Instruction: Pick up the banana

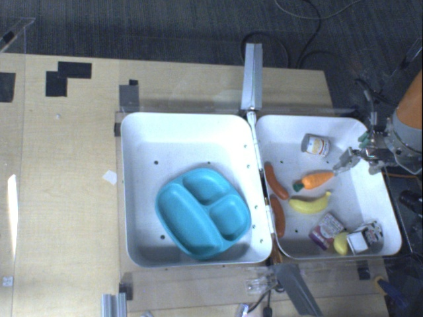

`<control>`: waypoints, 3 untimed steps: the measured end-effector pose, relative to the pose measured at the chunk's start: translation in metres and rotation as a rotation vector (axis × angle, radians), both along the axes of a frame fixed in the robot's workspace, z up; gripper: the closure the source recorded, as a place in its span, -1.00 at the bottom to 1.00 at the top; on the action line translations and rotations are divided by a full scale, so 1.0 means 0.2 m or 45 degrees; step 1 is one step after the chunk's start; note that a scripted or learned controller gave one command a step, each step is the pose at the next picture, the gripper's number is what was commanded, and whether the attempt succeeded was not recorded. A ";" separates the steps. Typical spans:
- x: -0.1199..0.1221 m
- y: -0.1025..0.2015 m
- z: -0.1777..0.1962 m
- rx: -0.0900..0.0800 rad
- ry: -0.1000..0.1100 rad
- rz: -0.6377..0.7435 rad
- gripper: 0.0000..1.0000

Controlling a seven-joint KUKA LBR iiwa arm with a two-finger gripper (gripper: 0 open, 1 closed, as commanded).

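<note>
The banana (310, 204) lies in the right bin (390, 207), just below the carrot (316, 180) and beside two sausages (276, 197). Its long axis runs roughly left-right, tips curling up. The claw (357, 156) hangs near the bin's right rim, so the banana sits down-left of it; whether it is released or clenched, I cannot tell. No label is readable on the can (316, 144).

blue divided plate (203, 212) in left bin (142, 197); carrot (316, 179), can (316, 144), two sausages (276, 181) in right bin (390, 210)

robot lab, white bins (132, 177), loose cables (310, 5)
</note>
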State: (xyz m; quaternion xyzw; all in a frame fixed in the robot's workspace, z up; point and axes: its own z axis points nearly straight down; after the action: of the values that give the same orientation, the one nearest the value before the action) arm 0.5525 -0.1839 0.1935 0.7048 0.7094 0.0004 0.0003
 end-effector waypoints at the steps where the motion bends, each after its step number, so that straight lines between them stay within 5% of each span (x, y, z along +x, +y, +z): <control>1: -0.21 0.05 -0.47 0.000 0.001 -0.114 -1.00; 2: -0.31 0.24 -0.52 -0.002 -0.018 -0.453 -1.00; 3: -0.29 0.25 -0.47 0.001 -0.023 -0.451 1.00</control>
State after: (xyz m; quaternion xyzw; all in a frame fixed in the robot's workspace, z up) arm 0.4944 -0.1338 0.0988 0.8188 0.5740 0.0071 0.0065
